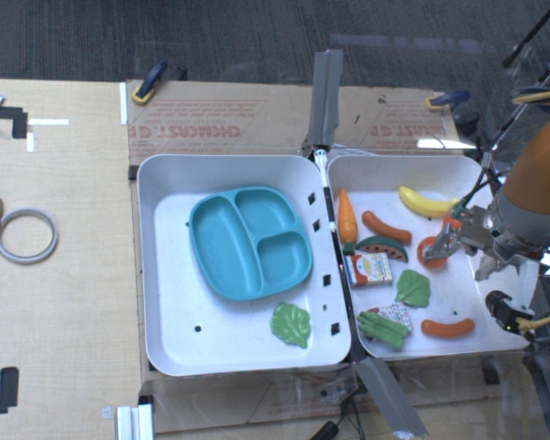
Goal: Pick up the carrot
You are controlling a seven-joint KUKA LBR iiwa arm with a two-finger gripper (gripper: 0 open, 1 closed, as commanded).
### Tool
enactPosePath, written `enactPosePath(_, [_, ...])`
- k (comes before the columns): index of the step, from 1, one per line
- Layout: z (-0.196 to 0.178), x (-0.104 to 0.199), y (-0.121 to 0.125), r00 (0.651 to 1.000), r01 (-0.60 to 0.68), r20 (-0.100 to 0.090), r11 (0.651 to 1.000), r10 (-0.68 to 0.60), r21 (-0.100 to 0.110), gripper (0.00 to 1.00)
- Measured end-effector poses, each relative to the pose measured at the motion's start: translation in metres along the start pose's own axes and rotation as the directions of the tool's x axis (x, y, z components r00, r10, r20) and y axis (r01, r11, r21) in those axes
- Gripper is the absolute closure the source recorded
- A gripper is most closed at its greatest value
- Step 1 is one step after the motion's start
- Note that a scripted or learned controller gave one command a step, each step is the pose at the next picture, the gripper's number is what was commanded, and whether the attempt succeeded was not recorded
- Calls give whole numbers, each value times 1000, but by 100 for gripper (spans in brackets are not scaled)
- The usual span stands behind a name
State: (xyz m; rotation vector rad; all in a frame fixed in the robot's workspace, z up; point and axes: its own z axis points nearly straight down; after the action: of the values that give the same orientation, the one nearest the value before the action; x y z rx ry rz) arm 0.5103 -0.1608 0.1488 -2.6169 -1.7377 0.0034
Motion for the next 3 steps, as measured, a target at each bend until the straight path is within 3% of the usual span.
enactPosePath(1, [58,-45,0,998,56,-8,998,-56,5,0])
enactPosePath(2, [50,-47,0,999,53,-3,999,-53,4,100])
enactPosePath(3, [58,-41,38,977,-214,1,977,214,1,100])
